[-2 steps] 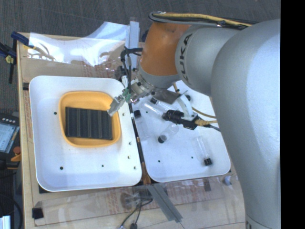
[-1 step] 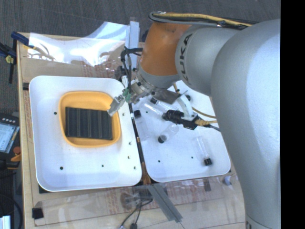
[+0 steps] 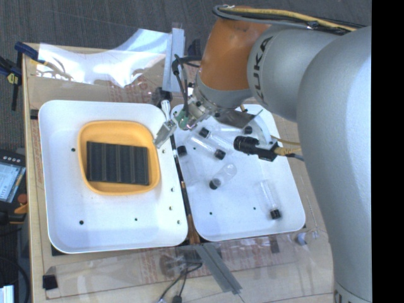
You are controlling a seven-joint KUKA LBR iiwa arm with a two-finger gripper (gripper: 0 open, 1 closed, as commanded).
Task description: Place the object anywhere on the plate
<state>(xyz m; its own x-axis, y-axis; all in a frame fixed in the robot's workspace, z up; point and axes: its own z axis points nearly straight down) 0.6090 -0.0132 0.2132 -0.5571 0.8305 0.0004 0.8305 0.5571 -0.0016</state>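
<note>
Arm is in from the right, wrist over the divider between the 2 bins. Gripper [image 3: 166, 130] sits low at the far-right corner of the yellow plate [image 3: 95, 134], just over its rim. It's a small metal tip at that spot; I cannot tell whether it's open, closed, or pinching anything.

Plate is in the left bin [image 3: 57, 229], with a dark ribbed insert [image 3: 118, 163] in its middle. Nothing else visibly on the plate.

Right bin [image 3: 252, 232] has several clear vials with black caps scattered around: 1 near the middle [image 3: 222, 174], 1 toward the near right [image 3: 269, 199], a few more at the far end close to the wrist. I'd guess the task object is 1 of these, but can't say which, or whether 1 is already at the tool.

Progress read: no placement done yet as far as I can see. Left: confirm a grasp, drop on plate.

Writing: "KUKA" partly readable on the grey arm housing [image 3: 315, 62]. No other legible labels.
</note>
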